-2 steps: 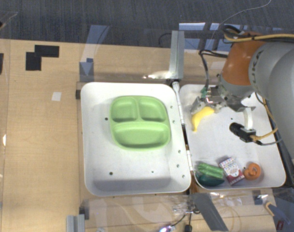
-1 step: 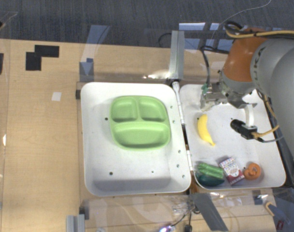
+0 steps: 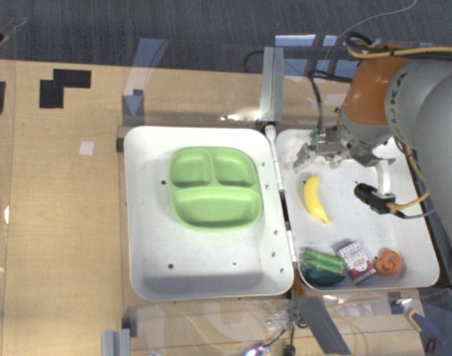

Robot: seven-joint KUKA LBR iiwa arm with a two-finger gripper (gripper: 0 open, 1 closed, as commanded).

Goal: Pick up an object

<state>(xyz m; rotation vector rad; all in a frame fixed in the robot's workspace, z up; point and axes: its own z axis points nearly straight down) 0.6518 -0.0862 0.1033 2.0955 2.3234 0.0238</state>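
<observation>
No legible text anywhere; printing on the small red carton [image 3: 355,261] too blurred to read.

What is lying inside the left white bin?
The left white bin holds one green divided plate with three compartments, lying flat. Whatever is under the plate is covered and cannot be seen.
</observation>
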